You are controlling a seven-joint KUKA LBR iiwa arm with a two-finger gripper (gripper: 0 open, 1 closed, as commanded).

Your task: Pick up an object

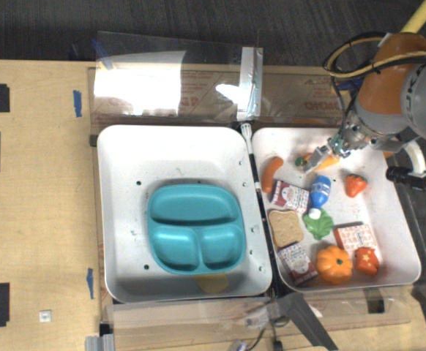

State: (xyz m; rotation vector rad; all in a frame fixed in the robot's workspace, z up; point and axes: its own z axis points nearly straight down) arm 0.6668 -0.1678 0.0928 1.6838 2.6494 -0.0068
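The right bin holds several toy foods. Among them are an orange sausage shape, a blue bottle, a red pepper-like piece, a bread slice, a green piece, an orange pumpkin and a red tomato. My gripper hangs low over the back of this bin, right beside a small orange piece and a small dark-and-grey item. The wrist hides its tips.
A teal divided plate lies in the left bin. Small printed cartons and a red-and-white box crowd the right bin. A clear plastic sheet stands behind the bins. Cables loop near the arm.
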